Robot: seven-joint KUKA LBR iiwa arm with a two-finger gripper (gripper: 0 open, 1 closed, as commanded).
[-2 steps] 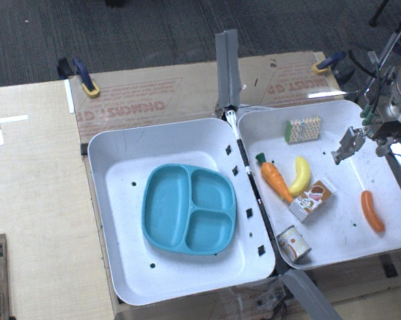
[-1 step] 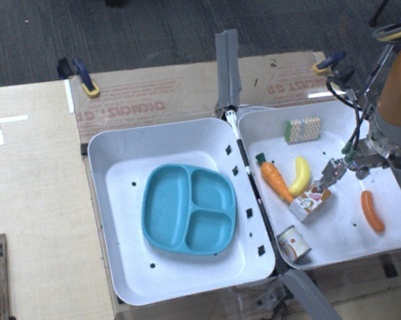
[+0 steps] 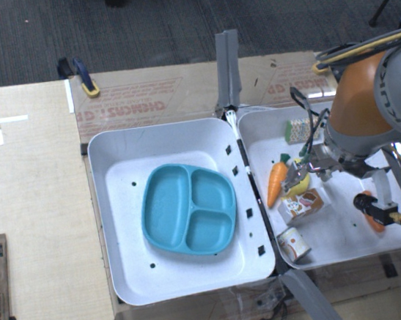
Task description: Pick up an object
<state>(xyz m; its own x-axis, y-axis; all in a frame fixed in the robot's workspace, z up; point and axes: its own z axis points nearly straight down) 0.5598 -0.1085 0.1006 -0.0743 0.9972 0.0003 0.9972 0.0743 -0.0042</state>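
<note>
My gripper [image 3: 304,169] hangs low over the right bin [image 3: 346,246], coming down from the grey arm with its orange band [image 3: 355,100]. It sits right over a yellow object [image 3: 302,184] and just beside an orange toy carrot [image 3: 276,182] with a green top. Whether it touches either one is hidden by the wrist. Below them lies a brown-and-white snack packet [image 3: 303,205], and a small can [image 3: 294,244] rests at the bin's near left corner.
The left bin [image 3: 118,204] holds a blue divided plate [image 3: 189,209]. A pale speckled item [image 3: 298,130] lies at the back of the right bin, and an orange object [image 3: 374,221] sits near its right side under a black part. A grey post [image 3: 229,70] stands between the bins.
</note>
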